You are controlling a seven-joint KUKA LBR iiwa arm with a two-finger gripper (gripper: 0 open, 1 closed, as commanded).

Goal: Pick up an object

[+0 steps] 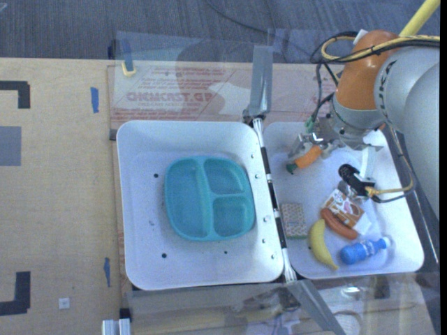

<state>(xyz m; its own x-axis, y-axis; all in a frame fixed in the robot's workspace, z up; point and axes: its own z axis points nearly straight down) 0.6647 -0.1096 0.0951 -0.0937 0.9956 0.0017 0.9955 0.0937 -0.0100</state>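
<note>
Gripper [305, 147] clasps a carrot [305, 157] over right bin [408, 257]; wooden bench [56, 222], grey floor [105, 5]

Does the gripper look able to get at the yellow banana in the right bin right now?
Probably yes. The yellow banana lies uncovered near the right white bin's front edge, the blue bottle beside it. The gripper hangs over the bin's far end, above an orange carrot-like piece.

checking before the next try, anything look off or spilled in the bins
Nothing looks spilled or broken. The teal tray lies flat in the left bin. In the right bin the banana, blue bottle, hot dog and sponge crowd the near end. An orange carrot sits at the hand.
</note>
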